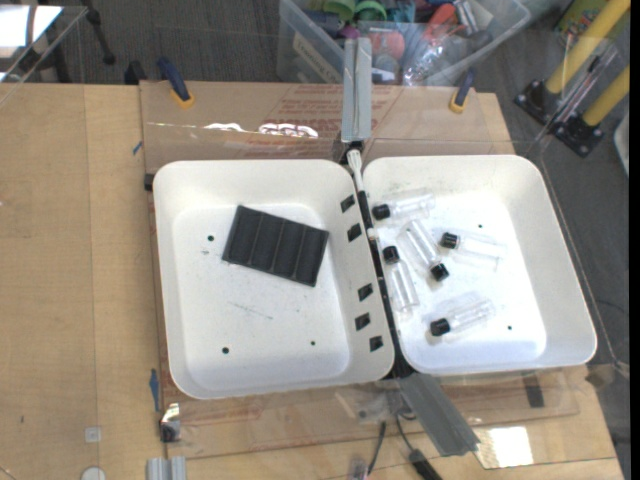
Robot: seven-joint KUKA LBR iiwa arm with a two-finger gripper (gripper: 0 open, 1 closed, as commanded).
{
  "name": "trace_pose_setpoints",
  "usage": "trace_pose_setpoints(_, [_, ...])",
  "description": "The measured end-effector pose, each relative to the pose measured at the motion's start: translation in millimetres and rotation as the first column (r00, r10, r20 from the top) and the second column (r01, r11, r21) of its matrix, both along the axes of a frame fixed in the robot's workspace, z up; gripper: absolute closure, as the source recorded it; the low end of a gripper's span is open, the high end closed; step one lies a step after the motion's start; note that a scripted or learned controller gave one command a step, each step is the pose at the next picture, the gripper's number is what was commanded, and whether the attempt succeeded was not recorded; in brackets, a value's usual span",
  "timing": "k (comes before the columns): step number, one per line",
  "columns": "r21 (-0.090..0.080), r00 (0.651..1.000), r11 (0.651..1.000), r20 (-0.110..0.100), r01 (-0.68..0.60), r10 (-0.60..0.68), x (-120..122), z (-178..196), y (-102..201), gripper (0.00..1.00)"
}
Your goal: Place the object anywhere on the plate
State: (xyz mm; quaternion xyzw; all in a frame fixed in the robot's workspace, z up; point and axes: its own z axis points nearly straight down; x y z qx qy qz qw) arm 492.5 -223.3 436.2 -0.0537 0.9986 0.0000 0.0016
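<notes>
You're at the very start: nothing picked yet, nothing on the plate. The plate here is the dark ribbed slab (pixel 275 245) lying flat in the left bin (pixel 190 368), toward its upper middle, turned a bit askew to the bin walls. The objs to move are the clear vials w/ black caps (pixel 440 263), all in the right bin (pixel 560 338). They lie on their sides, scattered: a few bunched near the divider between the bins, one lower down (pixel 458 318) sitting apart from the rest, another off toward the right (pixel 470 240).

Next move, as I judge it: bring the arm in over the right bin, pick one vial, carry it across the divider, set it on the slab. The lone lower vial looks the easiest target since it has room on both sides for the fingers; the ones by the divider are crowded and close to the wall. Vials are round and clear, so expect them to roll or slip in a pinch; grip across the body, not the cap.

Arm pose and tool state: I can't tell either from this view, so don't assume wide or narrow; check before you commit. Worktop (pixel 70 268) around the bins has clutter at the far edge, incl. a tub of toys (pixel 400 18), well away from the path.
</notes>
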Motion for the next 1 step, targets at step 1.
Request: trace_pose_setpoints(1, [-0.001,0.962,0.962,0.000,-0.273,0.273,-1.8,0.2,0.2,1.00])
